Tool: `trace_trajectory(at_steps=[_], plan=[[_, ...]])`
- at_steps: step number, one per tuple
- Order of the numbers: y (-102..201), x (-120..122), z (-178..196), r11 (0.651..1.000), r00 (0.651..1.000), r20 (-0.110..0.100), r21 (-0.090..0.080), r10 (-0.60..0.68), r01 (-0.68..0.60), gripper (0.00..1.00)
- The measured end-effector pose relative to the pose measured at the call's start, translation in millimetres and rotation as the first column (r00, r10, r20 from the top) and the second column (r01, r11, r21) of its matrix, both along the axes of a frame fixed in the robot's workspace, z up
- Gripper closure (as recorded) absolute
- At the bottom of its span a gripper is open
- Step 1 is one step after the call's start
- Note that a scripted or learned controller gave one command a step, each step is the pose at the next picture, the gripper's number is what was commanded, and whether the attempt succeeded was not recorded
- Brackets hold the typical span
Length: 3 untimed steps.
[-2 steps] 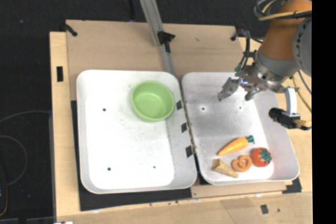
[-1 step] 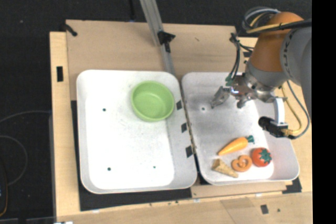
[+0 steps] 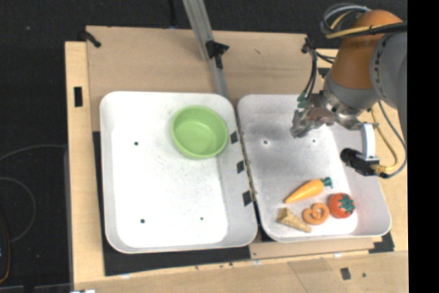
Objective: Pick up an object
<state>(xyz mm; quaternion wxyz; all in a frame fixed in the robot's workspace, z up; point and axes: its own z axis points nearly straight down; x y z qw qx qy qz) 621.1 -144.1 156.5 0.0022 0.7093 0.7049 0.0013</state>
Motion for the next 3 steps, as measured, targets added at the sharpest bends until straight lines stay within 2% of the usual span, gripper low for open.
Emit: trace_trajectory(at_steps=[1, 2, 3], plan=[[-1, 2, 44, 1.000, 1.000, 0.001, 0.001, 0.006, -0.006, 1.00], [-2, 3, 53, 1.000, 1.000, -0.002, 0.002, 0.007, -0.007, 1.00], [41, 5, 64, 1.000, 1.000, -0.002, 0.002, 0.009, -0.009, 1.00]])
